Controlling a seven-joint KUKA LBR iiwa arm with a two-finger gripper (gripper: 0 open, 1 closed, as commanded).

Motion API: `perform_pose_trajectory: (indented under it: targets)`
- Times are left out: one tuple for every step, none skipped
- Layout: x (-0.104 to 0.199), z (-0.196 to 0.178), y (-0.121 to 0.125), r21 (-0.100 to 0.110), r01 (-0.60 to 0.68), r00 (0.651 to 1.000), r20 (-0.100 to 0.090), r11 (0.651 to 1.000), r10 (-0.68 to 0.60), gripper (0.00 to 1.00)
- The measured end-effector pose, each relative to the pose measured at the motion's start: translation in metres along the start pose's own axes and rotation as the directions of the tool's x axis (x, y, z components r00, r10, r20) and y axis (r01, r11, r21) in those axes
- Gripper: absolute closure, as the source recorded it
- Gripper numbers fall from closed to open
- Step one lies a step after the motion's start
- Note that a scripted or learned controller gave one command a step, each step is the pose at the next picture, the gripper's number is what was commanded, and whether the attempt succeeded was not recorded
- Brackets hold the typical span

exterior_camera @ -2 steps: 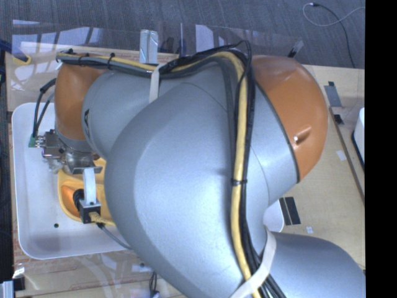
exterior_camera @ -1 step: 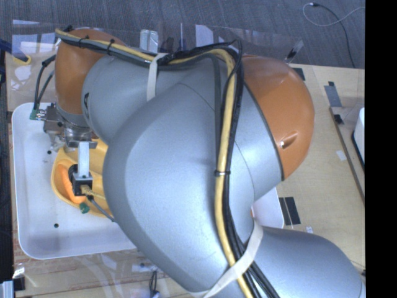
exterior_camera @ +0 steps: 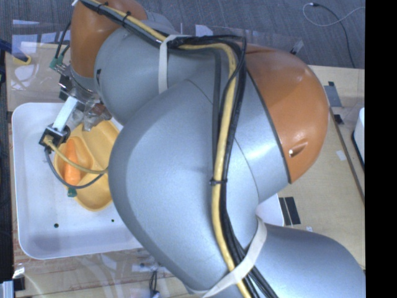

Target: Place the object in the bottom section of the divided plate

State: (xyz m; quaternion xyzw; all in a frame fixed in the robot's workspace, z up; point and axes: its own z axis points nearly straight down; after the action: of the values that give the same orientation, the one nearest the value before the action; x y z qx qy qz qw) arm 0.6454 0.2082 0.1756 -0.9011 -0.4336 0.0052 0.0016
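The arm (exterior_camera: 205, 166) masks much of the plate (exterior_camera: 99, 198); we find the object (exterior_camera: 74, 157) lying on it at 7 o'clock from the gripper (exterior_camera: 92, 113), section unconfirmed, and whether the gripper is open or closed we cannot tell.

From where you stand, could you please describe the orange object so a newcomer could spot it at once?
Start at the white bin on the view's left. On its floor lies a yellow divided plate, partly hidden by the grey arm. The orange object lies in the plate near its left rim: the one deep-orange, rounded thing against the paler yellow.
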Motion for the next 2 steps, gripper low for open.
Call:
perform_pose_trajectory:
  targets:
    - [-0.004, 0.017, -0.022, 0.002, -0.167, 0.986, 0.005, 0.986, 0.167, 1.00]
    - [0.011, 0.088, -0.002, 0.000, -0.492, 0.870, -0.003, 0.870, 0.492, 1.00]
